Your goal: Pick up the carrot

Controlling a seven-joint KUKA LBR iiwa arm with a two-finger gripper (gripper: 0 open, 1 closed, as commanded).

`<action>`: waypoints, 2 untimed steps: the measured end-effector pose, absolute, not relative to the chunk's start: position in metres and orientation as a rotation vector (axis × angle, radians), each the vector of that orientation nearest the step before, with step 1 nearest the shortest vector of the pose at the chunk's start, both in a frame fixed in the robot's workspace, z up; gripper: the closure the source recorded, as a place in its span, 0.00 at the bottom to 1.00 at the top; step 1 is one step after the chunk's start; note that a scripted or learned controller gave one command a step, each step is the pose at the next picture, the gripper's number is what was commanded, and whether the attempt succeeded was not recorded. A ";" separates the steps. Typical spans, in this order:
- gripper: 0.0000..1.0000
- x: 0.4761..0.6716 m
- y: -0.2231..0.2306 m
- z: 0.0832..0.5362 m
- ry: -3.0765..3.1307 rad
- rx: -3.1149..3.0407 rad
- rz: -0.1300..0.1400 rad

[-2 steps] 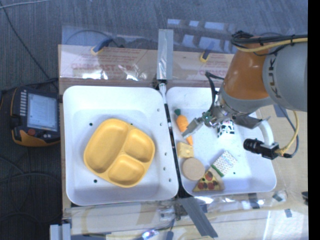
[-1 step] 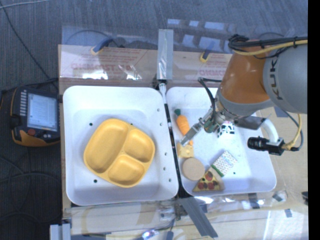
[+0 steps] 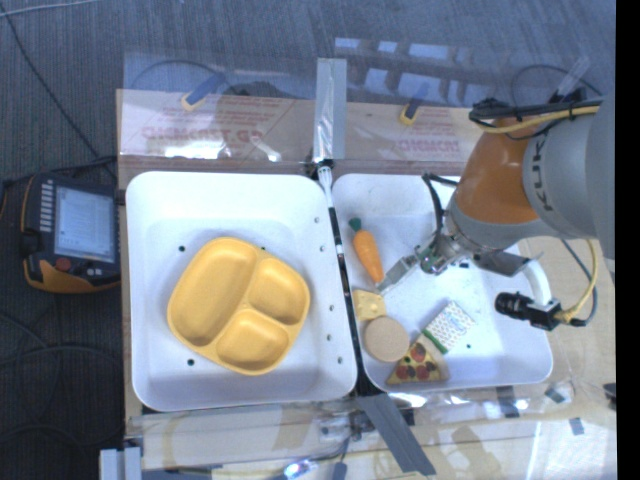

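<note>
The carrot (image 3: 368, 253), orange with a green top, lies in the right bin (image 3: 520, 368) close to its left wall, pointing toward the near side. My gripper (image 3: 393, 274) reaches down and left from the arm's wrist. It sits just right of the carrot's lower end, a small gap apart from it. Nothing is seen held in it.
A yellow cheese wedge (image 3: 367, 303), a round tan cookie (image 3: 383, 338), a pizza slice (image 3: 418, 365) and a white-green packet (image 3: 448, 326) lie in the near half of the right bin. The left bin (image 3: 150, 208) holds a yellow divided plate (image 3: 240, 303). A black cable plug (image 3: 525, 308) hangs at the right.
</note>
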State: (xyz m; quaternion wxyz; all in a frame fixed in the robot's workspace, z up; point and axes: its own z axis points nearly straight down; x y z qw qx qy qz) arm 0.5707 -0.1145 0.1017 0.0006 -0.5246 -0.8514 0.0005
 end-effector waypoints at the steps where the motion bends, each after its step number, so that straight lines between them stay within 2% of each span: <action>1: 0.00 0.626 -0.070 0.183 -2.467 -1.945 0.004; 2: 0.00 0.540 -0.037 0.182 -2.260 -2.177 0.004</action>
